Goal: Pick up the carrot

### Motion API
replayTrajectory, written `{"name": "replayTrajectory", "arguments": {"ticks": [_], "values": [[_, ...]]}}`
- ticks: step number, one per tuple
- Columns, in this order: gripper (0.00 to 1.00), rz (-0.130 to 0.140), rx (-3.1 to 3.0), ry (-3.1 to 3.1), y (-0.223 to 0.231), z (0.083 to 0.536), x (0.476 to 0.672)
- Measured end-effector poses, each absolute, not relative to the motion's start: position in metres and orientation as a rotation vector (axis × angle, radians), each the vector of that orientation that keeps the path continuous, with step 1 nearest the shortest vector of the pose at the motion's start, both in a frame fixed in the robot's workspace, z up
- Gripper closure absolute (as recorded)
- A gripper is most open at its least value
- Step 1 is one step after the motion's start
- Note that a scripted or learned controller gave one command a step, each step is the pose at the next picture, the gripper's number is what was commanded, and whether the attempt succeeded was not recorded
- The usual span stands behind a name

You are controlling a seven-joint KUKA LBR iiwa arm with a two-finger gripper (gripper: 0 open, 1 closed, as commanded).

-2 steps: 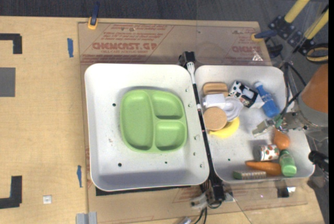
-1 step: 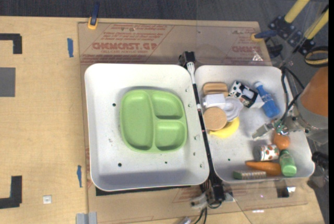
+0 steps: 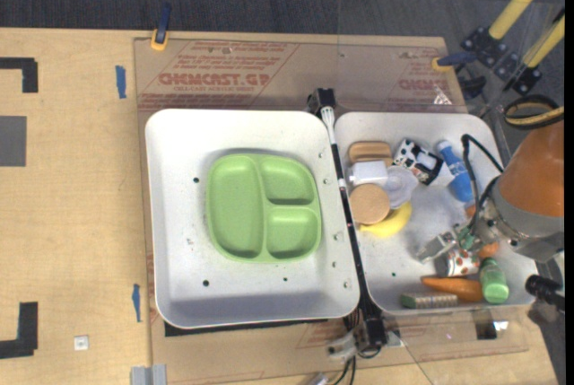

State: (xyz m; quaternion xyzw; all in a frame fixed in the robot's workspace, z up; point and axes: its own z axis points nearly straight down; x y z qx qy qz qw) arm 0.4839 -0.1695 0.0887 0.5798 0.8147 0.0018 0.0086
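Nearest me, the slim orange carrot [image 3: 453,286] lies along the right white bin's [image 3: 395,262] front edge, beside a green bottle [image 3: 494,284]; my gripper [image 3: 468,241] hovers just above, its grip state unclear.

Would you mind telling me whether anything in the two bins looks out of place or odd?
Nothing looks spilled or damaged. The green divided plate sits alone in the left bin, while all the small items crowd the right bin. The carrot lies flat near its front edge, close beside a green bottle.
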Motion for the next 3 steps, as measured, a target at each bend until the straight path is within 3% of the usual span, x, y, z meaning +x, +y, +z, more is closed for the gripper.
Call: {"name": "replayTrajectory", "arguments": {"ticks": [1,2,3], "values": [[0.0,0.059,2.369,2.142,-0.195,0.091,0.512],[0.0,0.056,1.96,2.473,-0.195,0.09,0.492],[0.0,0.069,2.479,1.994,-0.192,0.091,0.513]]}}
